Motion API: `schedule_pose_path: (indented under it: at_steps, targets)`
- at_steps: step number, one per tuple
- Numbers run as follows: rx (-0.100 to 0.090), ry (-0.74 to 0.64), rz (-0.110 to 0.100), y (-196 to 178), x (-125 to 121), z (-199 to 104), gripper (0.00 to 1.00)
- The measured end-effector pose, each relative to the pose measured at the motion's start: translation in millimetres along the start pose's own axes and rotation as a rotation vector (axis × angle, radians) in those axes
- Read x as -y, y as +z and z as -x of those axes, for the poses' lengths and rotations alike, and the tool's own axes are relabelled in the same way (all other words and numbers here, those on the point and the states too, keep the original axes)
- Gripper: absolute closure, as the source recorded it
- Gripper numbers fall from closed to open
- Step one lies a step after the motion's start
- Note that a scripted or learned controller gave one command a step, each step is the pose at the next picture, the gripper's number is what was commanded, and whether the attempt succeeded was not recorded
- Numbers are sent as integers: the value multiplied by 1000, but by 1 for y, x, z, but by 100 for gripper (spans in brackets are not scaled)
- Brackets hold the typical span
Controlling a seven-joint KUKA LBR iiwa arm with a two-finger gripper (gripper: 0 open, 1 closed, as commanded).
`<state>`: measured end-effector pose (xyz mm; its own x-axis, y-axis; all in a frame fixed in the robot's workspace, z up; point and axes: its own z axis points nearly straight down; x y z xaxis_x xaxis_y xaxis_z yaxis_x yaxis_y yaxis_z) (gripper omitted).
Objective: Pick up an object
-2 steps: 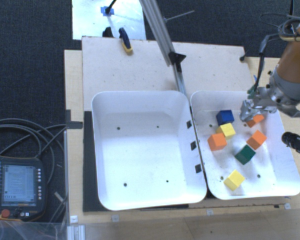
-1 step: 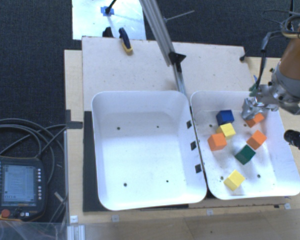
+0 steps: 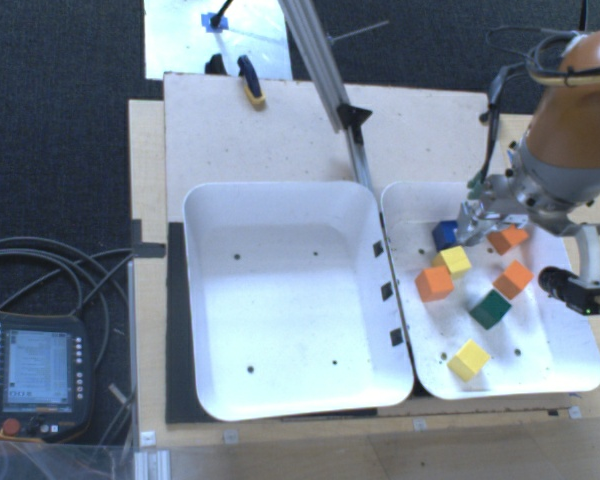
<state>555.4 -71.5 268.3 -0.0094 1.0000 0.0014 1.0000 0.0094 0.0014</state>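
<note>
Your two-finger gripper sits low in the right white bin, just beside the blue cube; finger spread you cannot tell; small yellow cube nearer

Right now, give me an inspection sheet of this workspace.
Surface: pale bench bearing left bin and right bin, side by side.
Job's things: in the right bin, blue cube, two yellow cubes, three orange cubes, green cube.
Clutter: blue-and-yellow tool at the bench's far edge.
Grippers: gripper low beside the blue cube; grasp cannot be judged.
Cables: black loops by the pendant; wiring on the arm.
Surroundings: dark carpet, slanted metal pole.
</note>
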Motion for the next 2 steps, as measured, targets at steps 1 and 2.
schedule_pose_path:
  at_steps: [1, 2]
  targets:
    - [0, -2, 0, 7, 14, -58, 100]
    - [-1, -2, 1, 8, 9, -110, 100]
